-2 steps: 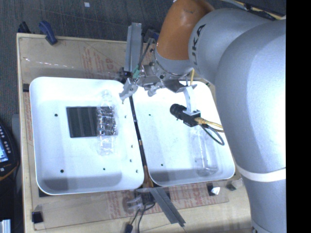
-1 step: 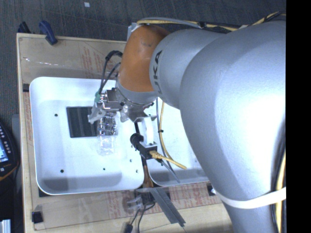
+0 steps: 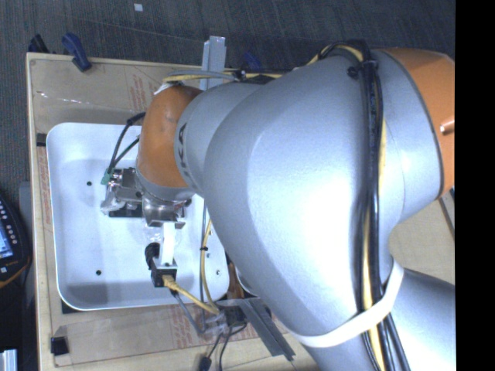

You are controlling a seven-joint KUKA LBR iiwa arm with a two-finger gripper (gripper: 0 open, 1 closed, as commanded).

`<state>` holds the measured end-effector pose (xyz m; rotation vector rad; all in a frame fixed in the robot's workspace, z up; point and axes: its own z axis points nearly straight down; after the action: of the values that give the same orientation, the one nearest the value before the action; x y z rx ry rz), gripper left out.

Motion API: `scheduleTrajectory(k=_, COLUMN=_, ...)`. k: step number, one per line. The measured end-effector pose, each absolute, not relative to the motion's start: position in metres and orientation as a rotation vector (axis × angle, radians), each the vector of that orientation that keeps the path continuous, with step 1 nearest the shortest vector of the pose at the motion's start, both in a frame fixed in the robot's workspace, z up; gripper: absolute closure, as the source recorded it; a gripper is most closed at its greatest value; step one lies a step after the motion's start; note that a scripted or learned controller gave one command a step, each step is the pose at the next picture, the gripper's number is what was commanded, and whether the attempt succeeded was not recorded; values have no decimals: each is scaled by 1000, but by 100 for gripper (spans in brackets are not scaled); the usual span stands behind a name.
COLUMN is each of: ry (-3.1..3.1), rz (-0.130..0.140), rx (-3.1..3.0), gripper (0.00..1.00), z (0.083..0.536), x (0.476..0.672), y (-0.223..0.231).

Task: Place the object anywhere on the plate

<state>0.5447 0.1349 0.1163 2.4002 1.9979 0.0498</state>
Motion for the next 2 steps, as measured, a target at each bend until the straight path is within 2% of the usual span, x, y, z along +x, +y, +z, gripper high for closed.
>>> scheduleTrajectory(k=1, ry=2080, rz=-4, rx=2357, gripper=0, z=191, x=526, y=89)
scheduleTrajectory(k=2, ry=1820, rz=-13, rx=2566, gripper=0, z=97, x=518, y=187)
